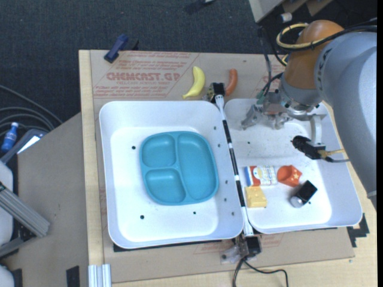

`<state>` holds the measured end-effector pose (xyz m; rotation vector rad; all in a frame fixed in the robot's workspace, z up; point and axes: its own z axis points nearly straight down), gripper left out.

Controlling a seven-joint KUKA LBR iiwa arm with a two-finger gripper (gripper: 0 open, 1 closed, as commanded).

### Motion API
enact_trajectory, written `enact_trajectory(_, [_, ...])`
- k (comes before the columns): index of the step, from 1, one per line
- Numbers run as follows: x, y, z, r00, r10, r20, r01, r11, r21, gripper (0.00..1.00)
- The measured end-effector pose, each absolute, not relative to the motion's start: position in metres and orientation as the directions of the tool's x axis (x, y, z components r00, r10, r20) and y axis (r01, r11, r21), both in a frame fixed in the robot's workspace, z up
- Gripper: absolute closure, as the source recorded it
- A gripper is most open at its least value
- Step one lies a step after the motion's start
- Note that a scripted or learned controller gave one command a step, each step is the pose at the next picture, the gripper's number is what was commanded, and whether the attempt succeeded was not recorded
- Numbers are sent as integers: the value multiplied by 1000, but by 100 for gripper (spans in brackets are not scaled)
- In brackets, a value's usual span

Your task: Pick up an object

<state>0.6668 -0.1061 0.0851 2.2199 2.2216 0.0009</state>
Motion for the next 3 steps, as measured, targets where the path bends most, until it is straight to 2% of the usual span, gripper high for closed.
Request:
enact_trajectory(1, [574,-109,84,1,1000,1,1000,-1,-3,0])
enact_trajectory(2, [667,-107,85,-1,1000,-1,1000,1,1,0])
enact_trajectory(3, [667,-107,96,-2,1000,-2,1000,2,4,100])
